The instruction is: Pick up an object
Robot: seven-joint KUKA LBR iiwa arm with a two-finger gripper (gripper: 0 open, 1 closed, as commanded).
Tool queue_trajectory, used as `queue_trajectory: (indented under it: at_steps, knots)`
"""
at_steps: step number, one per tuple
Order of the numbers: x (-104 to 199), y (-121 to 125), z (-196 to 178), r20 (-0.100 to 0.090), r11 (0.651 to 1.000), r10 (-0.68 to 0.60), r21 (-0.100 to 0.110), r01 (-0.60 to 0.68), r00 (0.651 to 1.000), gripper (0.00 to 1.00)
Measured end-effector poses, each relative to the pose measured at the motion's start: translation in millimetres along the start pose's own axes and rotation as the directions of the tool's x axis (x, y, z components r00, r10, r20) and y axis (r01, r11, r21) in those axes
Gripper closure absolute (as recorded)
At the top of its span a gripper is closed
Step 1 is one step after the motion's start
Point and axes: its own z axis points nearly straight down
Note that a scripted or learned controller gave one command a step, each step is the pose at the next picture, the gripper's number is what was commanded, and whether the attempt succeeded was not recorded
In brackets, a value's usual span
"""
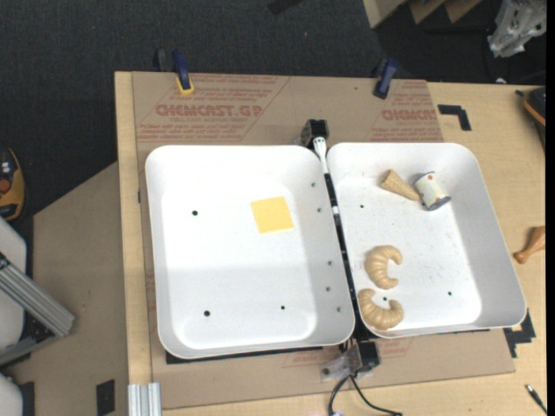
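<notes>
Camera view: pincer (517,17) sits at the upper right of the frame, well apart from the bins; released or clenched, I cannot tell.
Right bin (486,232) holds a cone (397,184) just beside a cap (431,189), plus an upper croissant (384,265) and a lower croissant (381,308) by the wall. Left bin (173,232) holds a yellow square (272,215). All look light, stiff and slick. The upper croissant's thick middle seems the surest hold. Smooth white floors, ample room.

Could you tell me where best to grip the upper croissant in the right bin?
Probably across the thick middle of the upper croissant, coming straight down. It lies flat, curved like a C opening toward the lower right, apart from the lower croissant, so the fingers should straddle its back and hollow.
</notes>
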Motion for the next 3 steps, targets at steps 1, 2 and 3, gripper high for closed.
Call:
queue_trajectory:
  at_steps: [1, 2, 3]
  knots:
    - [64.5, -13.1, 129.1, -0.008, 0.999, -0.003, 0.036, 0.003, 1.000, 1.00]
    - [160.9, -11.1, 193.8, -0.008, 0.999, -0.006, 0.031, 0.007, 1.000, 1.00]
    - [148.3, 27.7, 68.0, -0.004, 1.000, 0.002, 0.005, -0.002, 1.000, 1.00]
